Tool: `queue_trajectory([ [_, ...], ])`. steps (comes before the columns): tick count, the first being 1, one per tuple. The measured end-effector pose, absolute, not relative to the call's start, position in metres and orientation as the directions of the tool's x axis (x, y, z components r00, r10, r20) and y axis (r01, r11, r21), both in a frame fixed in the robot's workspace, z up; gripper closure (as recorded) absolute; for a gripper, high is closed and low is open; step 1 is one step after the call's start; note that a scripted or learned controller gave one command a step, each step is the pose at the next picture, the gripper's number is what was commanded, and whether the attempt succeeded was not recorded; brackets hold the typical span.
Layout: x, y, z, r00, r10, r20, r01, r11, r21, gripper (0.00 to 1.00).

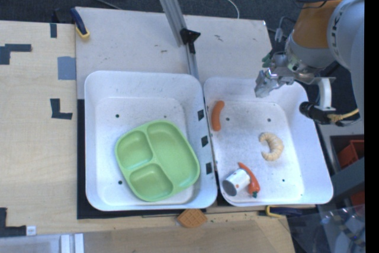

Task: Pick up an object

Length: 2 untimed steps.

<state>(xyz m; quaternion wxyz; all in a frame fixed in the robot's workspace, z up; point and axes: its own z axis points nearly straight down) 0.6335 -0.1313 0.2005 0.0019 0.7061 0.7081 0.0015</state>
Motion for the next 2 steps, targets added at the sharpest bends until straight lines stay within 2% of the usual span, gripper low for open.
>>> queue_trajectory([
  [1,0.635,-0.131,0.254,-0.002,1.000,-0.001,1.000,0.002,0.005,1.00],
  [2,0.622,-0.080,0.259,-0.006,1.000,0.001,1.000,0.006,0.000,1.00],
])
